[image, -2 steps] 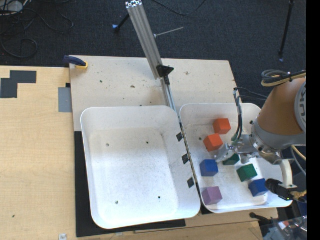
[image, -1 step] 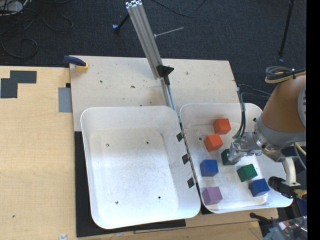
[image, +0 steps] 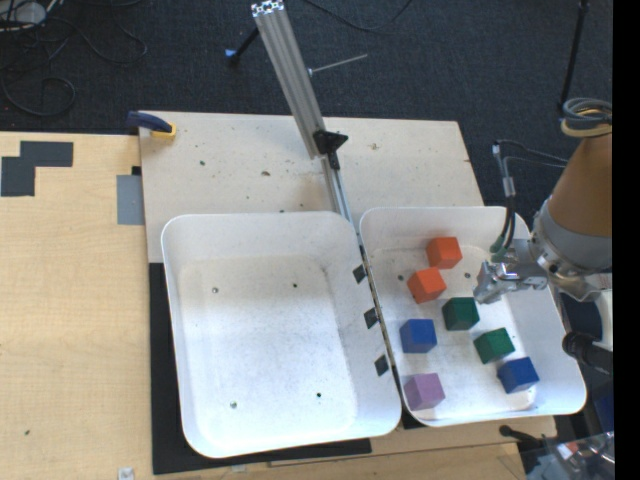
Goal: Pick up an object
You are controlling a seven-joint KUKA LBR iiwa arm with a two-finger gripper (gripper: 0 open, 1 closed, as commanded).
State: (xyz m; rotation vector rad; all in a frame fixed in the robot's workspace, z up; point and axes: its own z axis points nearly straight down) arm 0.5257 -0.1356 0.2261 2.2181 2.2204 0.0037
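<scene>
Nearest the camera, the right bin (image: 566, 396) holds a purple cube (image: 423, 390) and, toward the arm's side, a blue cube (image: 518, 374). Behind these sit a green cube (image: 493, 344), a second blue cube (image: 418, 335) by the dividing rim, and a dark green cube (image: 460, 314). Farther back lie a red-orange cube (image: 427, 285) and an orange cube (image: 444, 252). The gripper (image: 492, 280) hangs low over the bin, just beside the dark green cube, seemingly holding nothing; how far open it is I cannot tell. The left bin (image: 180, 243) lies alongside, and a slanted metal post (image: 290, 68) stands beyond.
</scene>
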